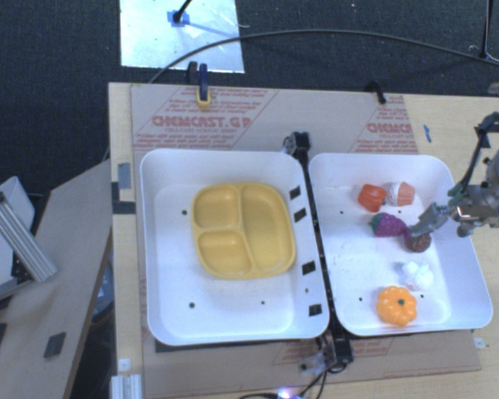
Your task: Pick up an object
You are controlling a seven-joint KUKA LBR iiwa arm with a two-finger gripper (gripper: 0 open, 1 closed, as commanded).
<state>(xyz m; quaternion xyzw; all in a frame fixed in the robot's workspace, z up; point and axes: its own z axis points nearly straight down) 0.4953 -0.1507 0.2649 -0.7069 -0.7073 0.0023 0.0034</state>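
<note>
Two white bins are sitting side by side on the tabletop [258, 110]. The left bin [162, 306] is holding a yellow divided plate [241, 229]. In the right bin [466, 289], the pincer [426, 223] is reaching over a dark toy [418, 241] beside purple toy grapes [389, 224]; its opening cannot be told. An orange toy pumpkin [397, 305] is lying nearer the front.

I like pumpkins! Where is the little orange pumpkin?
The orange pumpkin sits in the right bin, near its front edge, just below the small white thing.
</note>
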